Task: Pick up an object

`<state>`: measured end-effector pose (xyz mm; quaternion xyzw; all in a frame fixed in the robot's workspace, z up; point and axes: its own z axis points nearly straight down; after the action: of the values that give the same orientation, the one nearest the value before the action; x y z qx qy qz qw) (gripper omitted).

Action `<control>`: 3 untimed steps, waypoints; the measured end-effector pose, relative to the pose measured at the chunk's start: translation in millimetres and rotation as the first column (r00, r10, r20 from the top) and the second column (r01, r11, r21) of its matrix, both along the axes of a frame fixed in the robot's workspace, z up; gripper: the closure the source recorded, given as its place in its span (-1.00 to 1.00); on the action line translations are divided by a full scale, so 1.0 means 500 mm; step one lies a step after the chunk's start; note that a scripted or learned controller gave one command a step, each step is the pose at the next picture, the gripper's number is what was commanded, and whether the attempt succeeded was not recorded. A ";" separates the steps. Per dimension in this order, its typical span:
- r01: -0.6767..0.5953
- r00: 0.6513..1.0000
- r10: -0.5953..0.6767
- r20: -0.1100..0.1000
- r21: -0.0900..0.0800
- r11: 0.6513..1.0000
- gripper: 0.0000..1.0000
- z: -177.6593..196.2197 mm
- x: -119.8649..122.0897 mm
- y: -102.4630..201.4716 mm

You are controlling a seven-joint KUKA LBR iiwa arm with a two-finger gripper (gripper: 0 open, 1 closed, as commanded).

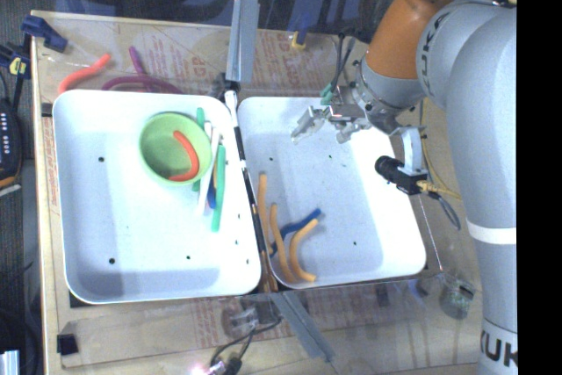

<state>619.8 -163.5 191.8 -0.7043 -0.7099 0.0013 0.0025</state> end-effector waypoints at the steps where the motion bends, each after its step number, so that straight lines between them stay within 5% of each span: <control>1: 0.011 1.000 -0.011 -0.001 -0.001 1.000 -1.00 -0.080 -0.150 0.034; 2: -0.067 0.998 0.067 0.011 -0.006 0.998 -1.00 -0.194 -0.238 0.032; 3: -0.073 0.997 0.073 0.014 -0.010 0.997 1.00 -0.173 -0.235 0.029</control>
<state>502.4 -149.1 105.4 -0.6780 -0.7350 -0.0004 -0.0062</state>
